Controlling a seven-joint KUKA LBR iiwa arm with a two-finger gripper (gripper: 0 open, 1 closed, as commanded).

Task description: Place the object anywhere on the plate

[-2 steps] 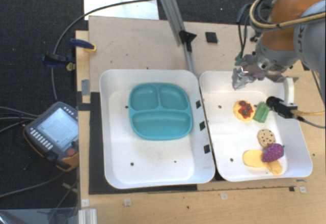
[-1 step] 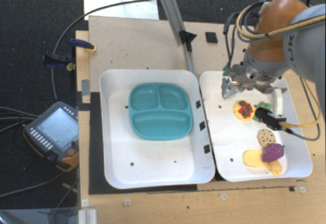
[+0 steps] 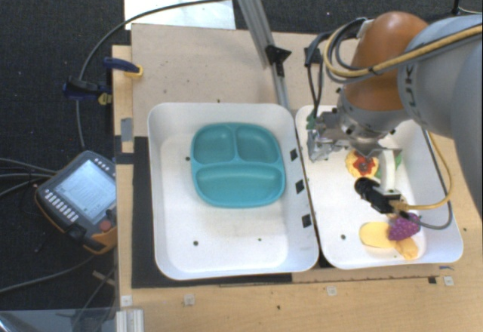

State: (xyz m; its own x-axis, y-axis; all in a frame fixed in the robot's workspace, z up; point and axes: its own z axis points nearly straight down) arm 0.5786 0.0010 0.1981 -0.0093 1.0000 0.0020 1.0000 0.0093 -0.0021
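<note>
since the job ends on the plate, what matters is how it lies from the gripper and from the loose things. the left bin (image 3: 162,195) carries the teal plate (image 3: 238,164), a divided one. it lies flat in the bin's far half, somewhat nearer the right wall than the left, with nothing on it.

across the two walls where the bins meet, the gripper (image 3: 321,146) hangs low over the right bin (image 3: 332,240), close to that bin's left wall and towards its far edge. whether it is apart or together i cannot tell, and i see nothing in its hold.

just to the right of the gripper, and slightly nearer the bin's front, lies a small yellow-and-red piece (image 3: 361,165). it is roundish, with no long axis to line up on. i judge it the likeliest object for the task because it is the closest. touching or almost touching its right side is a pale stick (image 3: 392,172), its length running from the far edge towards the near edge. in the near right corner a purple grape bunch (image 3: 404,227) rests against a flat yellow piece (image 3: 375,235), well apart from the gripper.

so every candidate lies right of the gripper and the plate lies left of it. by my reading, the pick calls for a short shift right and down. the carry would then cross back over both walls to the left bin's far half.
</note>
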